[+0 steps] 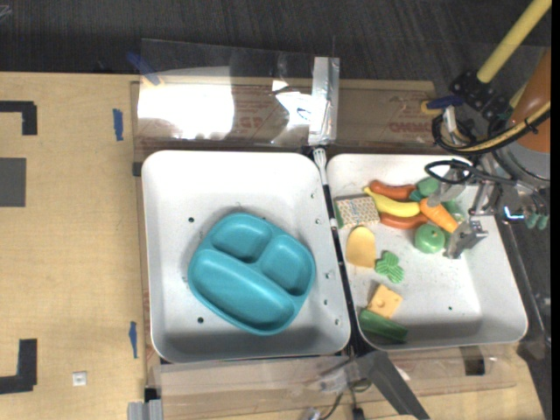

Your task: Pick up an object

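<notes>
The right bin (490,318) holds several toy foods. A yellow banana (395,206) lies over a red pepper (391,188), with an orange carrot (440,215) and a round green apple (428,239) beside them. A pale yellow piece (360,246), a broccoli floret (389,268), a cheese wedge (384,302), a dark green cucumber (382,325) and a checked cracker (355,210) lie toward the bin's left side. My gripper (462,239) hangs low over the bin's right part, just right of the apple and below the carrot's tip. Nothing is seen held in it.
The left bin (175,191) holds a teal divided plate (252,271). The arm's cables and wrist (490,138) crowd the right bin's back right corner. A clear plastic sheet and a tape strip (322,103) lie behind the bins.
</notes>
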Controlling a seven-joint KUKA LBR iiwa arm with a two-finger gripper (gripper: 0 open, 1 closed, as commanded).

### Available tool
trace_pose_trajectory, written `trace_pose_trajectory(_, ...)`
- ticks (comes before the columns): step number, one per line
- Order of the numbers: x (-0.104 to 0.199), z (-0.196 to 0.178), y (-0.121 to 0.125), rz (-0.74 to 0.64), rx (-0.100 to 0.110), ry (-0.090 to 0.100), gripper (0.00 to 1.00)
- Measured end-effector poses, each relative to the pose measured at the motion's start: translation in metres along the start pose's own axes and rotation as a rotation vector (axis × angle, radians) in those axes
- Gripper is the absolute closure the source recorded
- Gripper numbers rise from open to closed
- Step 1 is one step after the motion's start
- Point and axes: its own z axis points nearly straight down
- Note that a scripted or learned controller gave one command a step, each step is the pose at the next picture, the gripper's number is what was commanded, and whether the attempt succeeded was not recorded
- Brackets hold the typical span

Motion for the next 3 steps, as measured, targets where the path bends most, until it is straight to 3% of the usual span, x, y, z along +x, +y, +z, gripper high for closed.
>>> trace_pose_trajectory(1,-0.041,0.148,-0.030,0.150,0.001,-0.004,0.00)
trace_pose_trajectory(2,-0.044,0.137,-0.029,0.147,0.002,-0.011,1.00)
trace_pose_trajectory(3,-0.043,0.137,-0.028,0.146,0.002,-0.009,0.00)
